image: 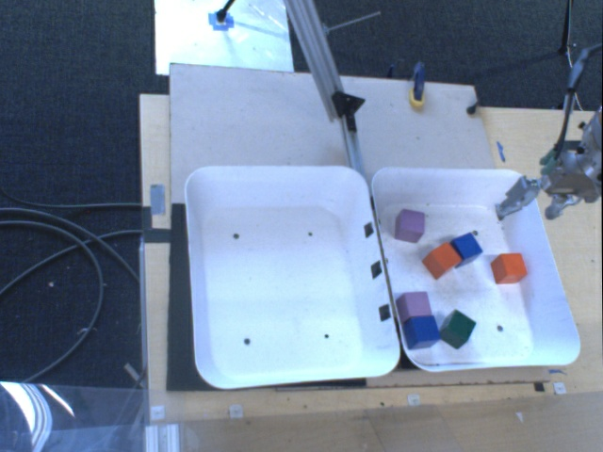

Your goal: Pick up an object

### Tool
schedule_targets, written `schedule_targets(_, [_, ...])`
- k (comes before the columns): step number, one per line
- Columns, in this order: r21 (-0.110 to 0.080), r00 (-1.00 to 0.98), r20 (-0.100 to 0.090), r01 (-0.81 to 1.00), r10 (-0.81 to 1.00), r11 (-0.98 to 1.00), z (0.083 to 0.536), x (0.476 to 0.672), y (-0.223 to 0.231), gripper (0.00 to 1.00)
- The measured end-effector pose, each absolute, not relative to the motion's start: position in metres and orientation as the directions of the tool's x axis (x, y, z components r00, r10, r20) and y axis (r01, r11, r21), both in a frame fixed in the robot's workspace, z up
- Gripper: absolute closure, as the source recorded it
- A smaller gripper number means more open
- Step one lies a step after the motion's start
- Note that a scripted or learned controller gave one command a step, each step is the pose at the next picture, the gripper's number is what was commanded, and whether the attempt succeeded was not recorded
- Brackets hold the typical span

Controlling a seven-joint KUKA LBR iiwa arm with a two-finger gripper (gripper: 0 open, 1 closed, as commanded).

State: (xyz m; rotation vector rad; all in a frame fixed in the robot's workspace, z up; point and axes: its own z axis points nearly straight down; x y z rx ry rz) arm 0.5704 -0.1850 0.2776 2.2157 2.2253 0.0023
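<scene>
The right bin (443,179) holds several small cubes. A purple cube (409,224) lies at its upper left. An orange cube (440,259) touches a blue cube (466,247) near the middle, and a second orange cube (509,267) lies alone to the right. Along the front, a purple cube (413,304) sits against another blue cube (421,330), with a green cube (458,329) beside them. My gripper (535,202) hangs over the bin's upper right corner, open, with nothing between its fingers. It is up and to the right of the lone orange cube.
The left bin (203,281) stands beside the right one, their rims meeting along a seam with black clips (376,269). A slanted metal pole (316,45) crosses the board behind. Cables (57,243) lie on the floor at the left.
</scene>
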Motion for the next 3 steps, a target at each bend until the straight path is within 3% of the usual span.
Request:
schedule_targets(1, [0.002, -0.004, 0.0, 1.0, 1.0, 0.004, 0.278, 0.57, -0.185, 0.0])
schedule_targets(2, [-0.008, -0.01, 0.006, 1.0, 1.0, 0.01, 0.226, 0.489, -0.102, 0.0])
schedule_targets(3, [0.005, 0.002, -0.004, 1.0, 1.0, -0.002, 0.261, 0.485, -0.158, 0.0])
